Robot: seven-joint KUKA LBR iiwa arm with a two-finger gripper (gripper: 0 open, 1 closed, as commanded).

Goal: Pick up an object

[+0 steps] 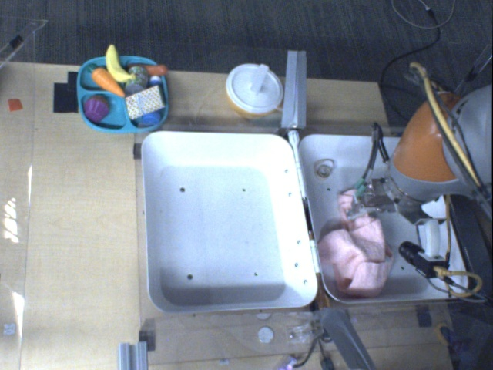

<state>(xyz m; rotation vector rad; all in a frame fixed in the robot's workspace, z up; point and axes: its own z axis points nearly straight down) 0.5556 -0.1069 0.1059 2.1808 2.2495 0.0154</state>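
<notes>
Grey KUKA arm w/ orange band [420, 149] reaches into the right shallow white bin [331, 149]; its two-finger gripper [368, 199] sits low at the upper edge of a soft pink crumpled cloth [356, 253], touching or v. close; can't tell gripper state, too small and dark to read. Cloth lies in that bin's near half, still resting on the floor; not lifted. A small round metal ring [323, 167] lies in the bin's far corner, apart from the cloth. Judgement: approach done, grasp unconfirmed; closing and lifting remain. Left white bin [223, 222] sits beside the cloth's bin.
</notes>
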